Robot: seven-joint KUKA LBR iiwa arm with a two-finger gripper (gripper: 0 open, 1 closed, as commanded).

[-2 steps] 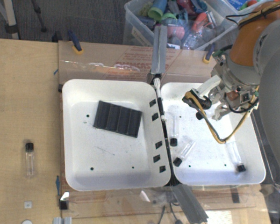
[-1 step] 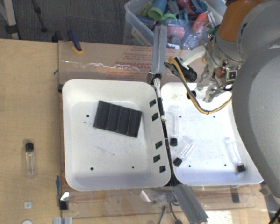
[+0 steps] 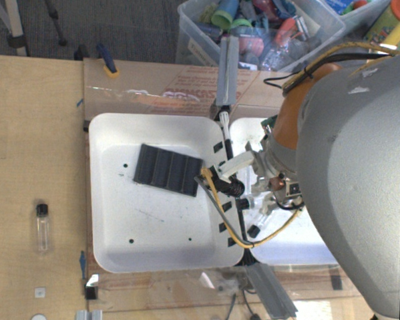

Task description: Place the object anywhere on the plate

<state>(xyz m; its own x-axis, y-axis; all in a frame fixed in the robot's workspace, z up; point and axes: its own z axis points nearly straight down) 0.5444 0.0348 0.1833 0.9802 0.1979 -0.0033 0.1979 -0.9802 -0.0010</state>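
Observation:
A dark grey ridged rectangular plate (image 3: 167, 169) lies flat in the upper middle of the left bin (image 3: 115, 245). My gripper (image 3: 260, 191) hangs low over the left side of the right bin (image 3: 302, 252), just right of the divider between the bins. Yellow and black cables loop around it. The big grey arm with its orange band (image 3: 292, 121) hides most of the right bin. I can make out no loose object between the cables and the wrist parts.
A clear tub of colourful toys (image 3: 261, 19) stands behind the bins. A grey post (image 3: 227, 70) rises at the divider's far end. A small glass vial (image 3: 42, 224) lies on the wooden bench at the left. A blue clamp (image 3: 109, 65) sits on the cardboard edge.

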